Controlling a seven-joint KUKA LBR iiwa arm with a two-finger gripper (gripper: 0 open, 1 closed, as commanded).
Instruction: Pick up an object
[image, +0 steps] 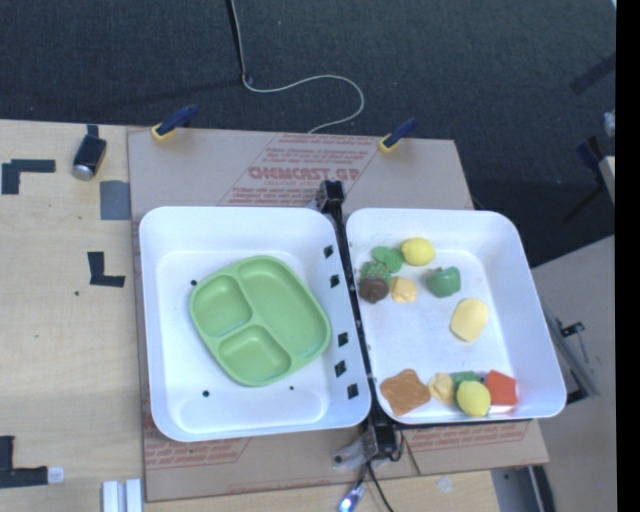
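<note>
Lab or test bench. Wooden desk (60, 330) carries a printed cardboard sheet (300, 170) held by two blue-and-yellow clamps (173, 122) at its far edge. Black tape marks (102, 270) left of the sheet. Dark carpet (450, 60) beyond it, with a thin cable (300, 85) trailing across.

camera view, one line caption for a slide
Green sectioned plastic tray in the left white bin; small toy foods scattered in the right white bin.
</note>
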